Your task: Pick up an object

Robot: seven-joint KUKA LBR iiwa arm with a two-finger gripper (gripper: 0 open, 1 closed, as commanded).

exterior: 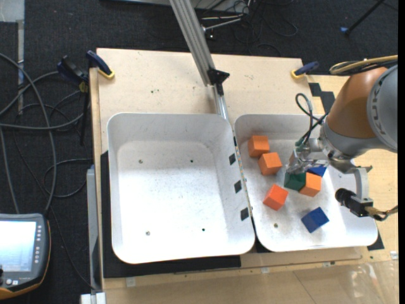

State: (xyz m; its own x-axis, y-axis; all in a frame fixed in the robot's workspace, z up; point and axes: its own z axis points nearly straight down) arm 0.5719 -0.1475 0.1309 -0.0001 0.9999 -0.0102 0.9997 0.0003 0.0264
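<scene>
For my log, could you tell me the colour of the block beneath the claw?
Dark green, seen in the camera view.

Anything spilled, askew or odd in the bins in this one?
Nothing stands out. The blocks all lie inside the right bin, scattered at loose angles; the gripper is down among a green block, an orange block and a partly hidden blue one.

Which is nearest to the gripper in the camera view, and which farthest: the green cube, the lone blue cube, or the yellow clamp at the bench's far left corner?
1. Green cube: directly under the gripper.
2. Blue cube: toward the right bin's near edge.
3. Yellow clamp: far left corner, beyond the left bin.
</scene>
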